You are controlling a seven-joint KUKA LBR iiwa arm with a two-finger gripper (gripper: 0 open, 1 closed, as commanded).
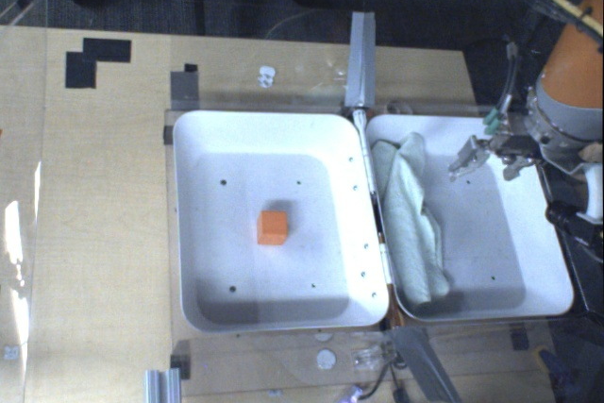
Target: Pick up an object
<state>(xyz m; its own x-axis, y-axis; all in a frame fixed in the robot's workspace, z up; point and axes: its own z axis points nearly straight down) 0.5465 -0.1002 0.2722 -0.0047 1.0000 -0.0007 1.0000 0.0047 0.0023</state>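
2 white bins [189,203], 1 orange cube [273,227], 1 towel [413,222].

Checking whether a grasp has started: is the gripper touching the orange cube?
Apart. The camera view shows the gripper over the right bin, while the orange cube sits alone in the left bin, with the divider between them.

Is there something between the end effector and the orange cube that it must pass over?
Yes. The end effector hovers over the right bin; the orange cube lies in the left bin. Between them lie a crumpled white towel and the bins' adjoining rims.
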